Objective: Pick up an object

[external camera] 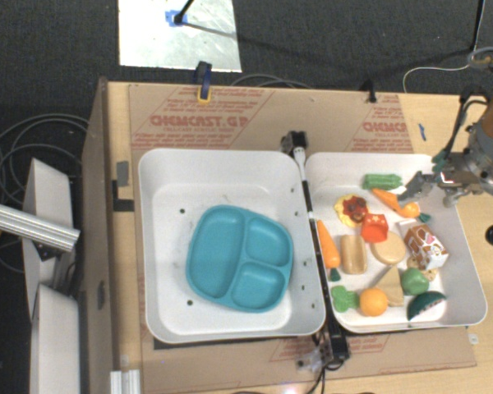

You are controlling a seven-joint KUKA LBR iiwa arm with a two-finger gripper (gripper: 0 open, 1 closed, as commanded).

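the grey two-finger gripper (421, 185) hovers low at the right white plastic bin's (475, 290) far edge, beside the small orange toy carrot (394, 200), a likely pick since it lies nearest. whether its jaws are open or closed cannot be told. the blue sectioned plastic tray (239, 257) occupies the left bin alone.

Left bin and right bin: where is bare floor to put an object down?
Left bin: bare white floor all around the blue divided plate, widest along the far wall. Right bin: toy food crowds the middle; bare strips remain at its far-left corner and right wall.
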